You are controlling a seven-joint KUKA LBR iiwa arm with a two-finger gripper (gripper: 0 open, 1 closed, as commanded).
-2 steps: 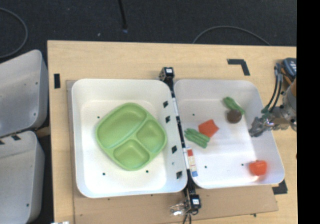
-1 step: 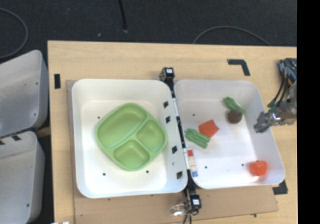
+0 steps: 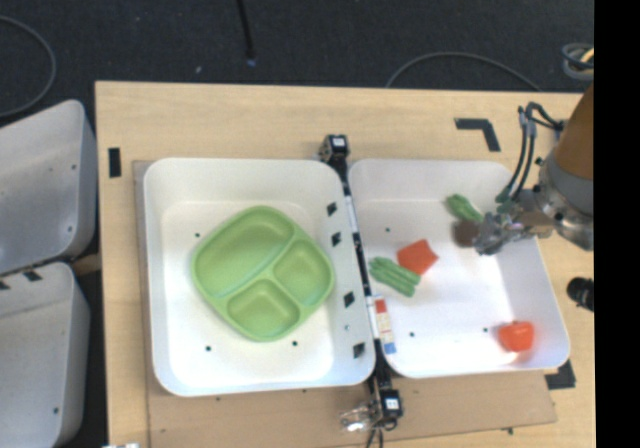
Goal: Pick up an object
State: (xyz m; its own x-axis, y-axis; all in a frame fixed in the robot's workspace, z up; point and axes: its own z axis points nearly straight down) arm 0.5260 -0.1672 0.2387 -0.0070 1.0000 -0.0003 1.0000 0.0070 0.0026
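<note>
Two white bins sit side by side. The left bin [image 3: 170,356] holds a green tray [image 3: 262,272]. In the right bin [image 3: 545,281], the gripper [image 3: 487,234] hovers at three o'clock; I cannot tell its jaw state. A green piece [image 3: 462,206] lies just beside it, at its ten o'clock. An off-centre descent could nudge that away.

Four loose objects lie in the right bin [image 3: 530,286]. An orange block [image 3: 418,257] sits near its middle, a ribbed green piece [image 3: 394,276] touching its left side. A small green piece [image 3: 462,206] lies up-right of the block; an orange-red piece [image 3: 516,336] rests far down-right.
</note>
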